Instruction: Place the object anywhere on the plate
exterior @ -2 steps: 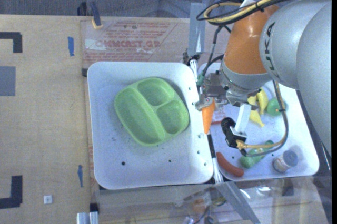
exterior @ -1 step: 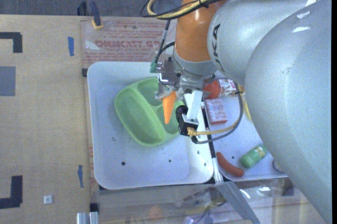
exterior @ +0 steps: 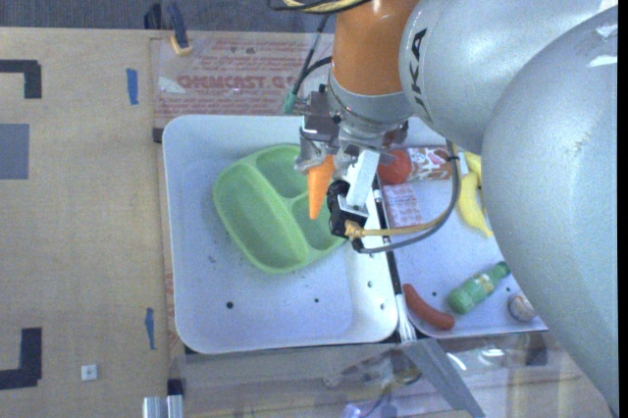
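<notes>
Two pieces of writing can be made out: dark letters "KA" on the grey arm [exterior: 461,63] just above the orange band, and faded red print on the cardboard sheet [exterior: 231,82] up and to the left of the claw, too washed out to read; the small packet [exterior: 407,200] just right of the claw carries red and white print that is also too small to read. The claw [exterior: 324,173] hangs over the right part of the green divided plate [exterior: 260,210], and an orange carrot [exterior: 319,188] shows at its tip, pointing down towards the plate; whether the fingers actually clamp the carrot, and how far apart they stand, cannot be told from this angle. The plate lies in the left white bin [exterior: 196,298], below and to the left of the claw. Right of the claw, in the other bin, a red round thing [exterior: 394,169] sits close by, a yellow banana [exterior: 473,200] further right, and lower down a red sausage [exterior: 429,308], a green bottle [exterior: 478,288] and a small pale object [exterior: 521,309]
</notes>
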`<state>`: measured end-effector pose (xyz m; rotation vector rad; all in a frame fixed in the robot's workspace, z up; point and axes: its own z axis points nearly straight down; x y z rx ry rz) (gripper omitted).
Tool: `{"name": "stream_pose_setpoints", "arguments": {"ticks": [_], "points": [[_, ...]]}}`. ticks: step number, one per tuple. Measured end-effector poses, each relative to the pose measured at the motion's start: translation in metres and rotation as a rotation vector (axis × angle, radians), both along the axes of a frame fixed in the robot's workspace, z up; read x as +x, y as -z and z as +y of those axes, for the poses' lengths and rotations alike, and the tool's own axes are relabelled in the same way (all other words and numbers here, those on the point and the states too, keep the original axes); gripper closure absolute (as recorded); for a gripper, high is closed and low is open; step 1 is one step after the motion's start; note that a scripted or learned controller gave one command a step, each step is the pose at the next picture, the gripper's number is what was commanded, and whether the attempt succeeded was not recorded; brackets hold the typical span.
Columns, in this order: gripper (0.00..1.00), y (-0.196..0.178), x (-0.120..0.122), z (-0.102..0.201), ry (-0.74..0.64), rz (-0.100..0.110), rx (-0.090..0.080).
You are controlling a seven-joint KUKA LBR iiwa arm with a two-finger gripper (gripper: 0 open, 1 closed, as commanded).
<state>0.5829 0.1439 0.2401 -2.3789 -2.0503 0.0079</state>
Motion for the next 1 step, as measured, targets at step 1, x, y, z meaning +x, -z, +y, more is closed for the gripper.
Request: {"name": "stream_pose_setpoints", "arguments": {"ticks": [1], "points": [[0.00, -0.0001, -0.0001, 0.0004, -0.001, 0.000, 0.000]]}}
